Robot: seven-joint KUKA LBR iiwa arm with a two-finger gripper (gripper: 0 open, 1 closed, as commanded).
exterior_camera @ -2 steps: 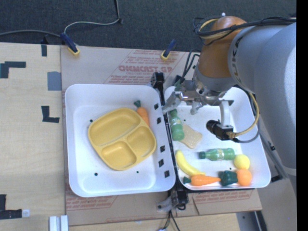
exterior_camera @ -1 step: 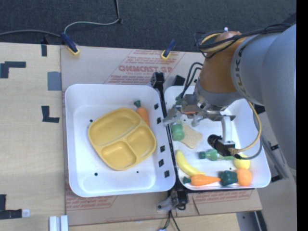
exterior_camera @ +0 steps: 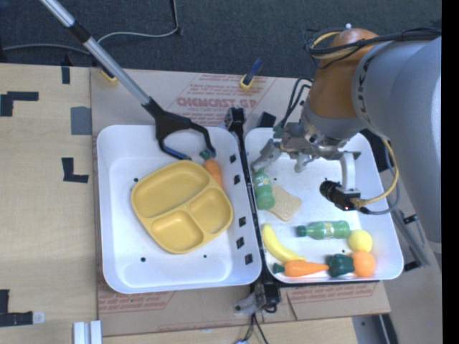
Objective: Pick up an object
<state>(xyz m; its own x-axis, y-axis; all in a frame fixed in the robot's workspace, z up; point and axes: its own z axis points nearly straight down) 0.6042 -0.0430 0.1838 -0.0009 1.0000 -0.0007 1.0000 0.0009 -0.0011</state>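
My gripper hangs over the back left part of the right bin, its two fingers spread open with nothing between them. Just below its left finger stands a small green bottle, beside a tan slice of bread. Farther forward lie a green bottle on its side, a lemon, a banana, a carrot, a dark green piece and an orange.
The left bin holds a yellow divided plate and an orange piece at its back edge. A black grabber tool on a long rod reaches into that bin from the upper left. A black divider separates the bins.
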